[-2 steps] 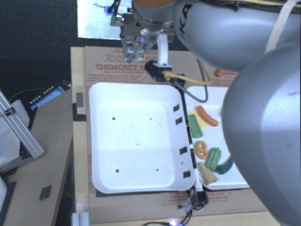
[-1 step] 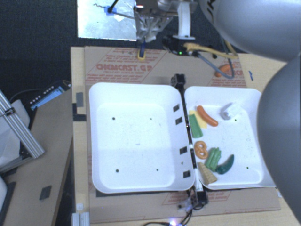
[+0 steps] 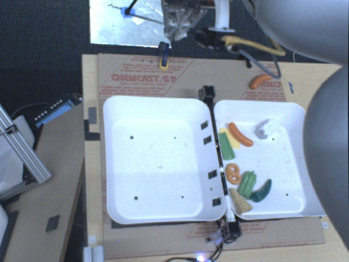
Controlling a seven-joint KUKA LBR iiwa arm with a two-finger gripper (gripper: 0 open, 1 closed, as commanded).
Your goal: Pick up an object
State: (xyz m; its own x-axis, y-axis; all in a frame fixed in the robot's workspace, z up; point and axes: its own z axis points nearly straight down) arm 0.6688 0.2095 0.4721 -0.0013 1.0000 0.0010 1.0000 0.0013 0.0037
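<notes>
My gripper (image 3: 176, 33) hangs high at the top of the camera view, above the bench's far edge and well away from the bins; nothing shows between its fingers. The right bin (image 3: 289, 201) holds several small toy foods: an orange sausage (image 3: 240, 134), a green stick (image 3: 226, 146) on a yellow piece (image 3: 233, 140), a pretzel (image 3: 233, 173), a green pepper-like piece (image 3: 247, 183), a dark teal piece (image 3: 261, 191), a tan cone (image 3: 239, 200) and a grey piece (image 3: 263, 129).
The left bin (image 3: 158, 162) lies beside the right one, with black clips (image 3: 209, 141) along the divider. An orange sausage-shaped toy (image 3: 260, 81) lies on the cardboard behind the right bin. The arm's large grey body (image 3: 322, 91) covers the right side. A blue-yellow clamp (image 3: 163, 55) stands at the far edge.
</notes>
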